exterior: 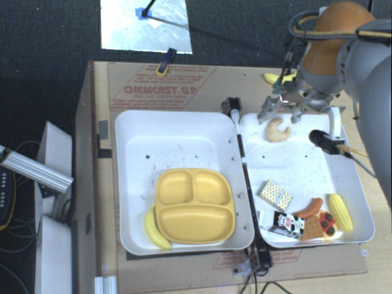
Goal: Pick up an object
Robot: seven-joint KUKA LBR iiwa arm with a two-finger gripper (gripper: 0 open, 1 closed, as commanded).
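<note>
target: pale curved croissant-shaped toy (278, 130), lying flat in the right white bin (352, 182)
fingers: gripper (281, 109) spread open, grasping nothing, hanging right above it
relation: croissant sits just below the tips, so basically a straight drop

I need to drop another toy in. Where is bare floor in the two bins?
Left bin: bare back half, behind the yellow tray. Right bin: bare middle, between the croissant under the claw and the front toys. Crowded: the front edge around the corn and sausage.
</note>
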